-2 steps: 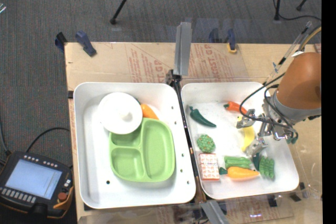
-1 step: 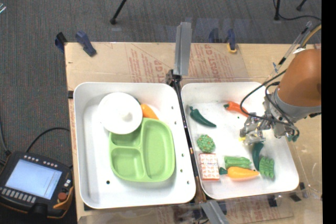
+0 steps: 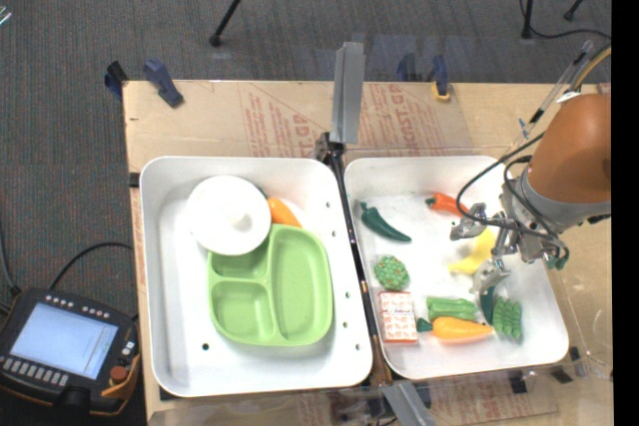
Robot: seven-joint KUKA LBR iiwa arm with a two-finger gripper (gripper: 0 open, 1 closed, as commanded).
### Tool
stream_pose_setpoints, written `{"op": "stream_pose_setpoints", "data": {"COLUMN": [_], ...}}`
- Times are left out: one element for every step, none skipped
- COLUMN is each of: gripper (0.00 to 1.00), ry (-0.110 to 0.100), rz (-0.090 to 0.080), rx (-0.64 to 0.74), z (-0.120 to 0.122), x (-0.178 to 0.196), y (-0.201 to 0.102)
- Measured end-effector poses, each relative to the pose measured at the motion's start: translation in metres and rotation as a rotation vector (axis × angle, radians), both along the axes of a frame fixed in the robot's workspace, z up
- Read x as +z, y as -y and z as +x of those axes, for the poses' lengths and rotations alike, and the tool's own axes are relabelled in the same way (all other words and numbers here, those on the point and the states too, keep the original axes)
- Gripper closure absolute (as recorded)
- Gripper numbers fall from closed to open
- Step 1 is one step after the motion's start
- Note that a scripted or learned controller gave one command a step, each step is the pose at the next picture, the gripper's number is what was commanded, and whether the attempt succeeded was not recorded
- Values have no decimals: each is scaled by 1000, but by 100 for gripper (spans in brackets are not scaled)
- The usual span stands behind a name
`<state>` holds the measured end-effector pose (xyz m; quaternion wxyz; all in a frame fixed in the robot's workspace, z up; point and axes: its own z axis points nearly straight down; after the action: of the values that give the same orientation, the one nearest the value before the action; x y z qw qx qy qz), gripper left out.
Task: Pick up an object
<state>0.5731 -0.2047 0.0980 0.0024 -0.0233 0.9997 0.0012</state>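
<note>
My gripper point(image 3: 493, 252) hangs low over the right side of the right bin point(image 3: 419, 177), directly above a yellow banana-like piece point(image 3: 466, 263) that it partly covers. Near it lie a red-orange chili point(image 3: 445, 205) towards the back, a dark green pepper point(image 3: 384, 223) to the left, a green knobbly ball point(image 3: 392, 271), a red and white box point(image 3: 397, 317), a green pod point(image 3: 451, 307), an orange carrot point(image 3: 461, 329) and a green textured piece point(image 3: 508, 319). Nothing is visibly lifted.
The left bin point(image 3: 165, 264) holds a white bowl point(image 3: 232, 213), a green divided plate point(image 3: 272, 286) and an orange item point(image 3: 286, 212) tucked behind them. A grey post point(image 3: 347, 100) stands behind the two bins. A teach pendant point(image 3: 65, 344) lies at the lower left.
</note>
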Motion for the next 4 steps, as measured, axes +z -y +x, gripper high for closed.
{"op": "stream_pose_setpoints", "data": {"gripper": [0,0,0,100], "ry": [-3,0,-2,3], "rz": [-1,-2,0,0], "rx": [35,87,1,1], "z": [25,42,49,51], "x": [-10,-9,-10,2], "y": [7,8,-29,-30]}}
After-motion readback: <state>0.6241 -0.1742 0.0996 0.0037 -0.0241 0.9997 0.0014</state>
